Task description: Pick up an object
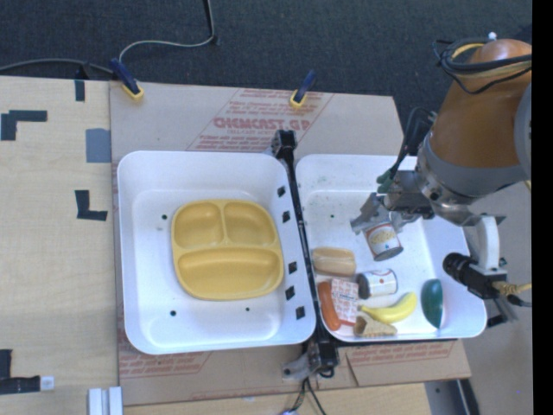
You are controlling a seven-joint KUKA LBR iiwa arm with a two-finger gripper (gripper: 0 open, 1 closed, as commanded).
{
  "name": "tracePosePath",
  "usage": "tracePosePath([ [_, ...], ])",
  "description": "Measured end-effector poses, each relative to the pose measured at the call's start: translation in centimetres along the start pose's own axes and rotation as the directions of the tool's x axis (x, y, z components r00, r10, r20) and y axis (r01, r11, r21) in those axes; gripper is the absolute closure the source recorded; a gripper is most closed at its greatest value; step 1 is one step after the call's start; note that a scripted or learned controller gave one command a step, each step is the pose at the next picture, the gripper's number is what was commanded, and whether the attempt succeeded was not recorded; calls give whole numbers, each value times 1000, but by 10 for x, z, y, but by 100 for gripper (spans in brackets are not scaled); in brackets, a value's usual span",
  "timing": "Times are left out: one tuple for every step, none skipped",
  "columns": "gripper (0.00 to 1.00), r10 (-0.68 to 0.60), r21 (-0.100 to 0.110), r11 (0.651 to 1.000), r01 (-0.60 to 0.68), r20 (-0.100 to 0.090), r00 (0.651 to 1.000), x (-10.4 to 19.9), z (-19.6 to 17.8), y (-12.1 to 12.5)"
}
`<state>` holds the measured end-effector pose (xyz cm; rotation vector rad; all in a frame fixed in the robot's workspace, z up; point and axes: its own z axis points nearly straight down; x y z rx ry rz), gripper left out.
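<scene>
Setting: robotics lab test station. Evidence: industrial arm (479,111) over a worktop (52,232) of pale board; cardboard sheet (251,124) fixed by yellow-and-blue clamps (127,78); two white bins (138,258) joined by a black divider (292,223); black tape marks (86,204); loose cable (173,41) on dark carpet (346,24).

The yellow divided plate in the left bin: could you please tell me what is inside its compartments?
All three compartments of the yellow divided plate show bare yellow surface. The left bin floor beneath it is covered.
</scene>
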<state>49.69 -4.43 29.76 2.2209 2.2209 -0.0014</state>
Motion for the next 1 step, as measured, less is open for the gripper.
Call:
tracePosePath([
  [100, -2, 1, 1000, 2, -1, 1000, 42, 18, -13],
])
